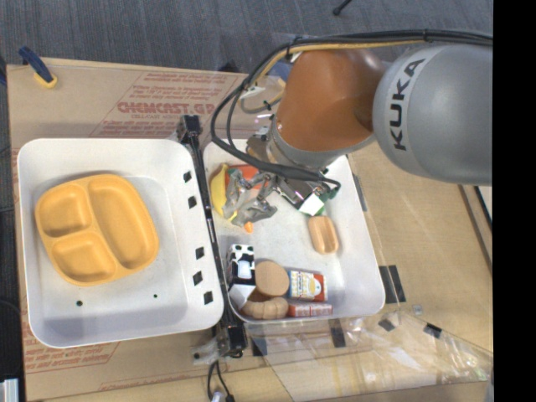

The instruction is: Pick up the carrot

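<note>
Camera view, looking down at a slant. The arm (394, 99) comes in from the right and hangs over the upper part of the right bin (356, 258). The gripper (249, 201) is low in that bin, near its left wall. Its metal fingers (243, 193) lie on top of the carrot (243, 178), an orange piece directly under and just above the gripper, next to a yellow item (219, 189) on the gripper's left. Whether the fingers are spread or closed, and whether they grip the carrot: cannot tell, the parts overlap.

Right of the gripper and a little below: a tan bread roll (323, 234). Below the gripper: a black-and-white carton (242, 263), a brown round item (270, 280) and a red-labelled box (306, 286). Far left of the gripper, in the left bin (172, 304): a yellow divided tray (95, 227).
</note>
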